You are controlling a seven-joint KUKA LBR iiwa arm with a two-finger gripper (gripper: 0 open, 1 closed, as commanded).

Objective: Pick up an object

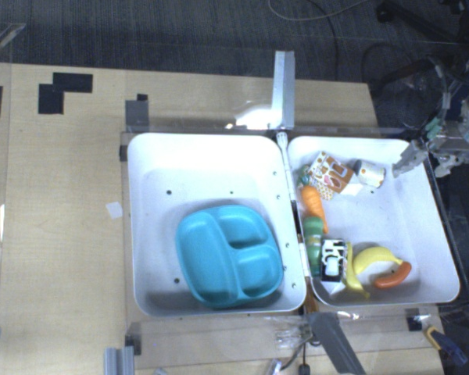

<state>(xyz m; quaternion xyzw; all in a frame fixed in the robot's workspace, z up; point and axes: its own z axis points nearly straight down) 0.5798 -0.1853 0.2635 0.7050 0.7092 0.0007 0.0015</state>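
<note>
Two shallow white plastic bins are seen side by side on a pale wooden bench (pixel 55 233), divided by a thin metal rail.

The left white bin (pixel 156 170) is occupied by a single turquoise plastic divided tray (pixel 229 255), laid flat toward the bin's 5 o'clock corner, its three compartments bare.

The right white bin (pixel 422 233) is stocked along its left wall and lower edge. At 11 o'clock a small patterned brown-and-white carton (pixel 329 175) is set, with a little white cylindrical piece with a dark end (pixel 370 175) just beside it at 3 o'clock. Below the carton an orange plastic carrot (pixel 313 202) is laid against the divider, followed toward 6 o'clock by a green rounded toy piece (pixel 313 228) and a black-and-white printed packet (pixel 333 259). At the bin's 6 o'clock edge a yellow plastic banana (pixel 369 262) is curved, touched on its right by a red-orange sausage-shaped toy (pixel 392 276).

The grey two-finger gripper (pixel 401 166) is held over the right bin's 1 o'clock corner, near the white cylindrical piece but apart from it. Nothing is seen between the fingers; whether they are spread or closed cannot be told.
</note>
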